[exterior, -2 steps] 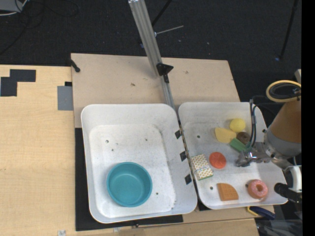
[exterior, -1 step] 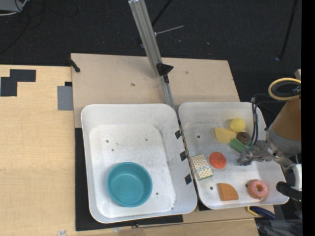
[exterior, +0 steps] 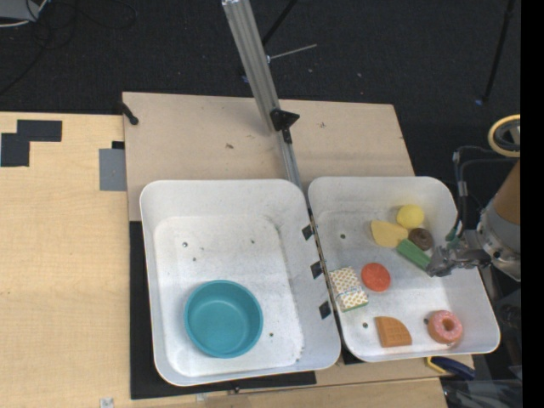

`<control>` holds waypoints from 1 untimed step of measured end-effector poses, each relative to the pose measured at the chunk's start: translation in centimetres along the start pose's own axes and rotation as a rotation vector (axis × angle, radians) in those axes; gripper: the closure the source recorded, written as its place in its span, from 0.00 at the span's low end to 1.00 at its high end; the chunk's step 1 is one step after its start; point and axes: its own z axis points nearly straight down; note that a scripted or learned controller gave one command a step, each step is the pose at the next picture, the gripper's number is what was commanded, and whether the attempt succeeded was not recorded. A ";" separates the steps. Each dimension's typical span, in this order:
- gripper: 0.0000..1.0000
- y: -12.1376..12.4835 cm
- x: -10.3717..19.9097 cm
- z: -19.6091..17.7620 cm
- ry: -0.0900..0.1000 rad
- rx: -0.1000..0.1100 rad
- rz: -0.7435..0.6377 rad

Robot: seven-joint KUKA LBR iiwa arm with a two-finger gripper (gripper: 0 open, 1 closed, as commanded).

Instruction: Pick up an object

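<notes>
- Several small toys lie in the right bin [exterior: 442, 189]; the gripper [exterior: 440, 267] hangs at its right edge, just beside the green block [exterior: 413, 254], and how it is set cannot be told.
- The green block looks light and stiff, likely plastic; its long flat sides seem the best hold.
- A brown piece [exterior: 420, 238] and a yellow wedge [exterior: 388, 233] crowd it, so room is tight.
- The bin wall is close on the right; the red disc [exterior: 376, 276] sits freer.

End effector [exterior: 441, 264] low, arm at right
</notes>
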 end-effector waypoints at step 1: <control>1.00 0.1 0.7 -5.9 0.000 0.000 -0.001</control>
